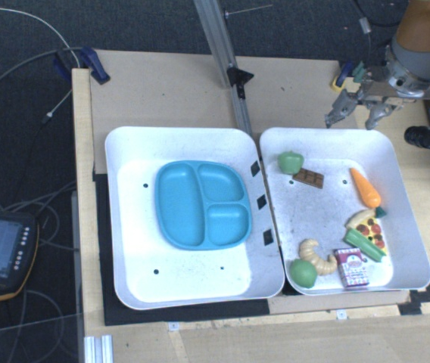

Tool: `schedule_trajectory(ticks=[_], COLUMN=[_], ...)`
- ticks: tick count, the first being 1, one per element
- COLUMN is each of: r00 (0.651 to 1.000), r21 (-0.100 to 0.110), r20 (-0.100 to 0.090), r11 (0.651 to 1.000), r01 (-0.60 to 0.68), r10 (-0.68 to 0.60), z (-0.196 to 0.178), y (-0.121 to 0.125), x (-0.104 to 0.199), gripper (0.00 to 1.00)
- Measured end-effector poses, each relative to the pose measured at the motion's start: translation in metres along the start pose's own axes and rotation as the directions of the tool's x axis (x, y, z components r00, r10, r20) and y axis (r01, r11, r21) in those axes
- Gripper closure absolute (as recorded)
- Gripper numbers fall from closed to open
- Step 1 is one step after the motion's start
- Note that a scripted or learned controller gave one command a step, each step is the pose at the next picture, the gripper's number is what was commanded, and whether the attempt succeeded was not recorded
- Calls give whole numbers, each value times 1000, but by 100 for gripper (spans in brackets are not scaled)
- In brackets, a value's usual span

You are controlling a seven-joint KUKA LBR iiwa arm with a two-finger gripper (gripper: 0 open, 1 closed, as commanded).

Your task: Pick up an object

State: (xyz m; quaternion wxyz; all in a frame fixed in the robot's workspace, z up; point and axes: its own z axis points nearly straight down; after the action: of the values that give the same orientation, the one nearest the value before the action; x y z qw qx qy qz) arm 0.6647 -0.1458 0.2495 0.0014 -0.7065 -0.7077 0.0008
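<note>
Patience pays here: our gripper (359, 113) hangs spread and empty above the far rim of the right bin (408, 203), so we should drop straight onto one toy standing apart. We judge the carrot (366, 187) or green ball (291, 161) easiest, while the pizza slice (368, 231), croissant (317, 255) and small box (353, 268) crowd together; the blue tray (202, 204) sits in the left bin (124, 225).
</note>
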Motion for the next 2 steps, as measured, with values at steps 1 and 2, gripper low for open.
schedule_trajectory(ticks=[1, 2], r00=[1000, 1000], r21=[0, 3], r20=[0, 0], r11=[1000, 1000], r01=[0, 0], r10=[0, 0], z=[0, 44], y=[0, 6], x=[0, 1], gripper=[0, 0])
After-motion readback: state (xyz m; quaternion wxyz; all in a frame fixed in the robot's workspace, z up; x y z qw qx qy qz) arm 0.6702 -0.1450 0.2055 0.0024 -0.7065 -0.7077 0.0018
